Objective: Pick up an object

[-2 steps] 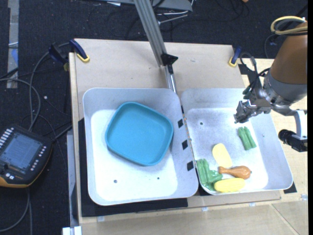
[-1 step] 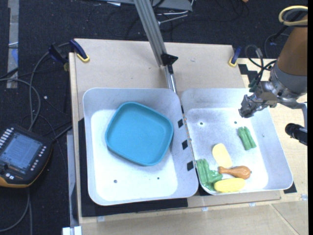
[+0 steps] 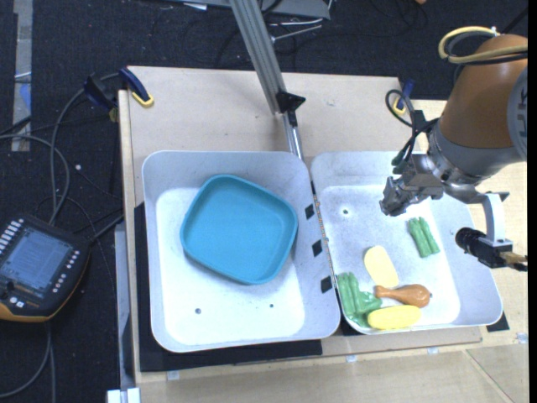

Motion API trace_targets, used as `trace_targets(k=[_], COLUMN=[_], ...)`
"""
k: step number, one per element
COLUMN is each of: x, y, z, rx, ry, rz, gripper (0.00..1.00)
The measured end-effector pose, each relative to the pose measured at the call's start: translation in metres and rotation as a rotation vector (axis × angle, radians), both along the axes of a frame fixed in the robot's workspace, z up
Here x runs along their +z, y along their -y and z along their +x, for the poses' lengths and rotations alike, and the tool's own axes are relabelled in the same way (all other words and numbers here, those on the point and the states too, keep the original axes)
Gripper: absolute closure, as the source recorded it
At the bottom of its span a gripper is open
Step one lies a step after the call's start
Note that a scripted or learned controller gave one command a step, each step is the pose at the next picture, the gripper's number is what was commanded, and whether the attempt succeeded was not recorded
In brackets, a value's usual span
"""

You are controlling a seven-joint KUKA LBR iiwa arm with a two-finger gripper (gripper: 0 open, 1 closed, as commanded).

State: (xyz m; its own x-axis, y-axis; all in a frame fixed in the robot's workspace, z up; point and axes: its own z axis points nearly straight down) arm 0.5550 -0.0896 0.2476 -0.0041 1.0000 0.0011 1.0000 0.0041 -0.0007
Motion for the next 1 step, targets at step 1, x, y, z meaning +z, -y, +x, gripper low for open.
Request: trace_targets(k=[1], x=[-0.0113], y=[-0.0457], z=[-0.0136], rx=[0.0], ry=[0.0], rz=[0.0], gripper=[1.0])
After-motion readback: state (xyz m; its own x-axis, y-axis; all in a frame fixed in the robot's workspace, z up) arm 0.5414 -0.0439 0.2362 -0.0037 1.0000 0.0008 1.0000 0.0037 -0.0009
